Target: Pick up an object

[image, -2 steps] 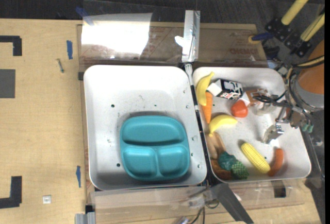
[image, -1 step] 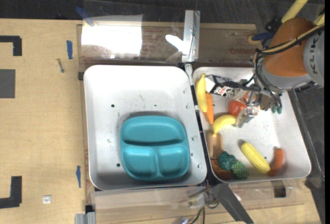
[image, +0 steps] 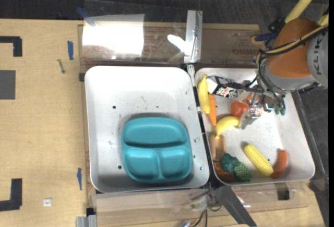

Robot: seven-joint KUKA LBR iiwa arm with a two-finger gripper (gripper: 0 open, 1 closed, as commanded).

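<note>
The toy foods lie crowded in the right bin (image: 302, 166), mostly toward its 9 o'clock wall: a yellow banana (image: 203, 93) and an orange carrot (image: 212, 110) run along that wall at 11 o'clock, a red tomato (image: 239, 109) sits near the middle top, and a pale yellow curved piece (image: 226, 124) lies just below it. At 6 o'clock a bumpy corn cob (image: 258, 159) slants beside a knobbly green cluster (image: 236, 166), with a sausage (image: 282, 162) close to the 4 o'clock corner. Bare white floor stays free between the tomato and the corn and out to the 3 o'clock wall.

The gripper (image: 255, 111) hangs over the bin's upper middle, just at 3 o'clock of the tomato; I cannot tell how its jaws stand. The grey arm with its orange band (image: 292, 48) reaches in from 2 o'clock.

The left bin (image: 99, 116) carries a smooth teal divided tray (image: 155, 150) at 6 o'clock, its upper half bare. Tan tabletop (image: 36, 132) spreads toward 9 o'clock
</note>
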